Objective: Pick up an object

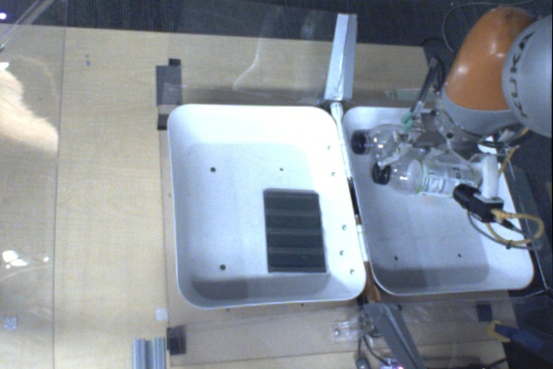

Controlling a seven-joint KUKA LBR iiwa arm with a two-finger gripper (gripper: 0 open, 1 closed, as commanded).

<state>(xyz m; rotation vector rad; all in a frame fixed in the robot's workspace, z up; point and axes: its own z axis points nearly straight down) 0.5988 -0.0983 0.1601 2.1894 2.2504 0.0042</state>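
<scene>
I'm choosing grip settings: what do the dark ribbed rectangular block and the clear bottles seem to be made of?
The dark ribbed rectangular block looks like matte black plastic or rubber: no glare, shaded grooves. The clear bottles with dark caps look like thin glossy transparent plastic, since the white bin shows through them; glass can't be excluded.

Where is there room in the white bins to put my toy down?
The left bin has bare floor all around the black ridged block, most of it toward the far wall. The right bin has bare floor along its near side. Its far part is crowded with clear bottles under the arm.
</scene>
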